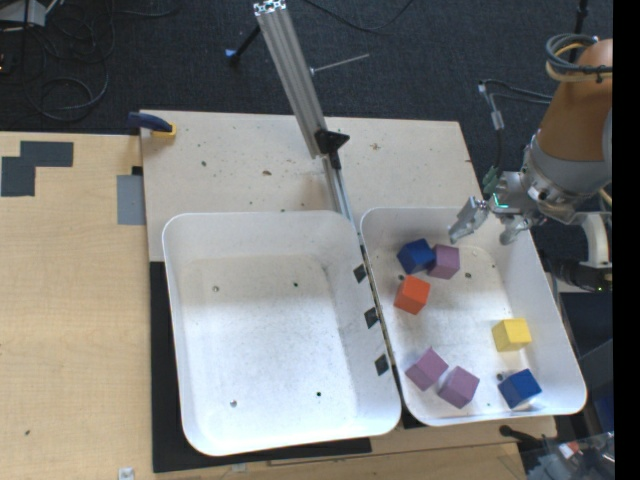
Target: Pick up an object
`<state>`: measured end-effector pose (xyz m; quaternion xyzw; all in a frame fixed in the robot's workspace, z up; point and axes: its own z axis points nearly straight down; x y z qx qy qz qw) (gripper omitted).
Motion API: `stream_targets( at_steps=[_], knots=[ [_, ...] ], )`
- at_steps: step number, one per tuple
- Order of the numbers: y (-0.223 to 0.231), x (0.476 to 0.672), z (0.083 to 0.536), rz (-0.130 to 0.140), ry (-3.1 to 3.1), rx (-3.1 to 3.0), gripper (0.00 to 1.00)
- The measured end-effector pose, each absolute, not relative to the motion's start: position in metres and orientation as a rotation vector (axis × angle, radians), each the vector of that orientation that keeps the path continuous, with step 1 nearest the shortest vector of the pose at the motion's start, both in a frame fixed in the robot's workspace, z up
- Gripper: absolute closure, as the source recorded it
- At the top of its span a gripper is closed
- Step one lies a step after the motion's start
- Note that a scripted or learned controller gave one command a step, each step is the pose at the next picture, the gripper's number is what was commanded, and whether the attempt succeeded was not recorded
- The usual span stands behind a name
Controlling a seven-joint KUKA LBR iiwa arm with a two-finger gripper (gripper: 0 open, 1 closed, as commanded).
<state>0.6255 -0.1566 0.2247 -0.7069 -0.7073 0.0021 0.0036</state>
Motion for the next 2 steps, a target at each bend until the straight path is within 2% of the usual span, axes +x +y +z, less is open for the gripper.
stream_targets(
  at_steps=[1, 2],
  knots=[
    [-0.157, 0.626, 0.228, 0.003, -2.222, -2.217, 0.0],
    [-0.16, 0.622, 0.164, 0.008, -2.216, -2.217, 0.0]
  ],
)
